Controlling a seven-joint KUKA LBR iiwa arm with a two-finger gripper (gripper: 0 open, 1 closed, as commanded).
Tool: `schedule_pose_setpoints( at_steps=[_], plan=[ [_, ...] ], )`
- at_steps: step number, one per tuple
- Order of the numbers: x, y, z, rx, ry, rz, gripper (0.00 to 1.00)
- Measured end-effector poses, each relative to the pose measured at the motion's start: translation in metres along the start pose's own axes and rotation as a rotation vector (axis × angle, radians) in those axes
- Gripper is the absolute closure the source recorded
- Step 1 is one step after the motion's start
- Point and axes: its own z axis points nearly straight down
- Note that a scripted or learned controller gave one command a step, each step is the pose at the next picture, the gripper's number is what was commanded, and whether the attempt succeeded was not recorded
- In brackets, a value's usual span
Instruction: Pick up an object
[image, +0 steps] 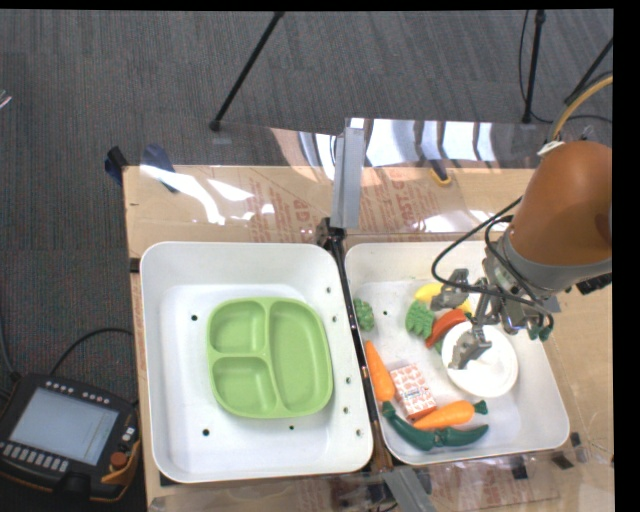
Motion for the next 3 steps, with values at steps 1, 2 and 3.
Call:
schedule_pose_setpoints(
  at_steps=[1,2,3],
  plan=[
    [-0.043,-0.007,0.098,0.001,-0.011,0.035,0.0],
    [-0.041,-0.007,0.101,0.001,-0.004,0.034,0.0],
    [-0.049,-0.095,0.077,0.003,-0.006,0.075,0.0]
  ],
)
